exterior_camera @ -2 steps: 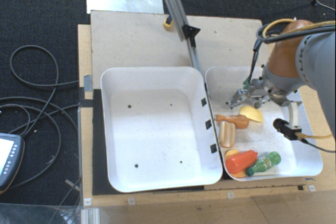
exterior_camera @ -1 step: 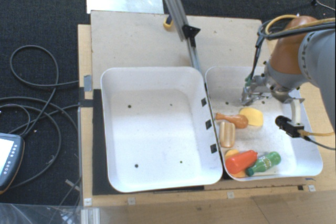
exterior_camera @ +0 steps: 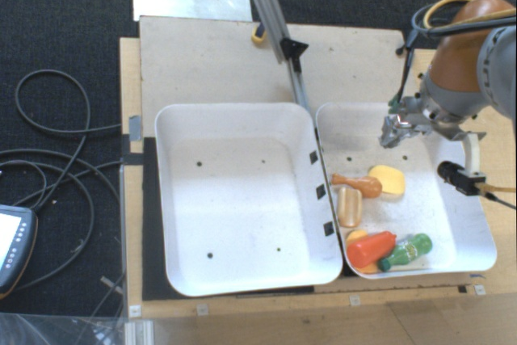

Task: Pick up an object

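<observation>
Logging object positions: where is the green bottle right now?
The green bottle lies in the right bin, near its front edge, just right of the red-orange vegetable.

**Lighting and image quality**

Even, bright overhead light is recorded. Mild glare is noted on the two shallow white plastic bins [exterior_camera: 242, 198]. Shadows are soft and short. Slight softness is observed throughout; fine detail is lost.

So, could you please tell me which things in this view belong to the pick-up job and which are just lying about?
Belongs to the job:
- gripper, over the right bin
- yellow piece
- drumstick-shaped toy
- tan piece
- red-orange toy
- green bottle

Just lying about:
- left bin
- cables on the floor
- handheld screen
- metal pole
</observation>
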Robot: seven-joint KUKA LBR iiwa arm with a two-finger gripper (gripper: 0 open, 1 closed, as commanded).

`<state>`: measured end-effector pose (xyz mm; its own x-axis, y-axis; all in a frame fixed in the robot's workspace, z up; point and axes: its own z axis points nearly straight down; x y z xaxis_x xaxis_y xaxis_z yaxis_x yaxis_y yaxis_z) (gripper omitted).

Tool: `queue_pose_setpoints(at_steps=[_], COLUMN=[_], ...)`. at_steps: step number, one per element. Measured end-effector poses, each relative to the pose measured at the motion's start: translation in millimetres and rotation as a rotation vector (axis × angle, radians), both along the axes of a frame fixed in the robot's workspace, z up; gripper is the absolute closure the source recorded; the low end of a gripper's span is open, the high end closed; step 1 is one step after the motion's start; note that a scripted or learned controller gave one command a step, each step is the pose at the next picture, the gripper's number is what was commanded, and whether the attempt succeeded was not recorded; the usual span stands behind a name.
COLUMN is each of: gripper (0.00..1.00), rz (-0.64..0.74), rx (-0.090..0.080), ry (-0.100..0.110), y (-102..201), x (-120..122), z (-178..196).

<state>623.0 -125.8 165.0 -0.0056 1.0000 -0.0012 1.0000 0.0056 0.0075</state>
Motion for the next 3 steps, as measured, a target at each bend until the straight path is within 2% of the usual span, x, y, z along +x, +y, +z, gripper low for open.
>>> queue_pose_setpoints(at_steps=[1,2,3], gripper=[1.00,1.00,1.00], rz=[0.001,0.006,0.005], rx=[-0.001,0.004,0.003], ry=[-0.001,0.005,0.006], y=[-0.4,62.4,110.0], x=[2.0,1.8,3.1], z=[54.9,62.8,58.1])
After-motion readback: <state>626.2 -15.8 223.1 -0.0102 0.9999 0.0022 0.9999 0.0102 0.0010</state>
